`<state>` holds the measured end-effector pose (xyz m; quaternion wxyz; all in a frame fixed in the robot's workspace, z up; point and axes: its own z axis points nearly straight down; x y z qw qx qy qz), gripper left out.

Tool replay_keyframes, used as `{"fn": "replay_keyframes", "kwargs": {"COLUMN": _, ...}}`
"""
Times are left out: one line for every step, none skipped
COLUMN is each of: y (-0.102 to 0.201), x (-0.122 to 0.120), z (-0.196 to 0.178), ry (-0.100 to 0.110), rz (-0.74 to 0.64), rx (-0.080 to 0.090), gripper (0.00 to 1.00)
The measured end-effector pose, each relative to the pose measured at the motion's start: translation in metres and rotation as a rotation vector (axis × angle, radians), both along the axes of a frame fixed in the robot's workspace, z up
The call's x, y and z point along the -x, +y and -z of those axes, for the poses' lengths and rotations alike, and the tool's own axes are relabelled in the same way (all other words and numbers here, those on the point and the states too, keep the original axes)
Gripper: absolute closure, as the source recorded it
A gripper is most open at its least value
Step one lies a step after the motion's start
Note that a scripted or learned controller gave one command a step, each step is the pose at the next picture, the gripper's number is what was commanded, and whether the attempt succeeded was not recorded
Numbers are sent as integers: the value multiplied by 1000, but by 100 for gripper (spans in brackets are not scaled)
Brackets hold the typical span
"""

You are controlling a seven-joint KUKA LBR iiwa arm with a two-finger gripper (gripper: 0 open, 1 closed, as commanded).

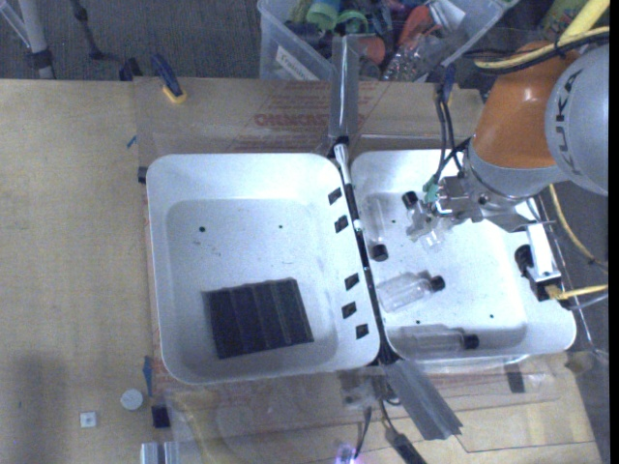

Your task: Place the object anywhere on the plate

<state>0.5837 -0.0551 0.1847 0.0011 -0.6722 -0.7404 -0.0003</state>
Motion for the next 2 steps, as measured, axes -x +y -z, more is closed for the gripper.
{"fn": "replay_keyframes", "kwargs": {"y": 30, "x": -27, "z": -141, "ry": -4, "rz": -265, "rx": 3, "gripper": 100}}
{"fn": "replay_keyframes", "kwargs": {"y": -17, "x": -18, "z": -251, "ry": -8, "rz": -505, "rx": 5, "gripper": 100}}
